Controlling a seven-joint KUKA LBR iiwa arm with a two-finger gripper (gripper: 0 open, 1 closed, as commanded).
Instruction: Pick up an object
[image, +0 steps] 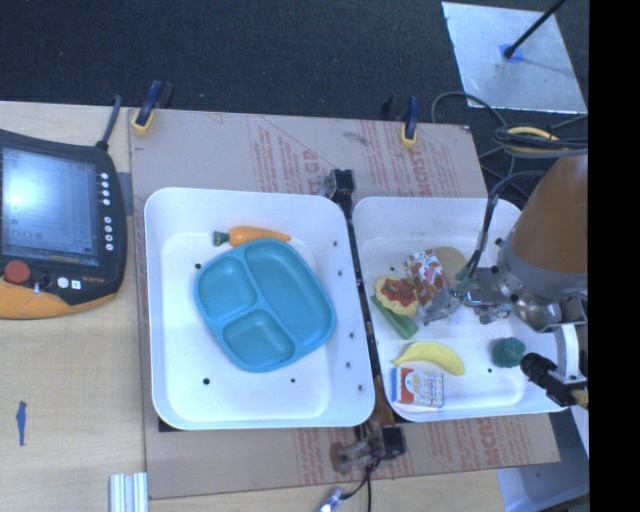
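Toys are piled in the right bin (500, 400): a banana (431, 356) and small carton (418, 387) nr its front edge, a teal ball (508, 351) toward the front-right corner. A blue divided plate (264, 304) and carrot (253, 237) are seen in the left bin (170, 380), on a cardboard-covered bench (250, 150) w/ a pendant (58, 225) at its left edge. The arm (550, 230) is reached in low from the right, the gripper (447, 303) set by a red-white packet (423, 272); open vs closed can't be told.

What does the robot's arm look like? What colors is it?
The arm comes in from the right. Its big rounded top part is orange-brown, with a grey metal section under it. Lower down sit silvery metal pieces leading to the end effector, which is grey and shiny, over the right bin. A thin dark cable runs along the arm, and a white and black piece sticks out near the bottom.
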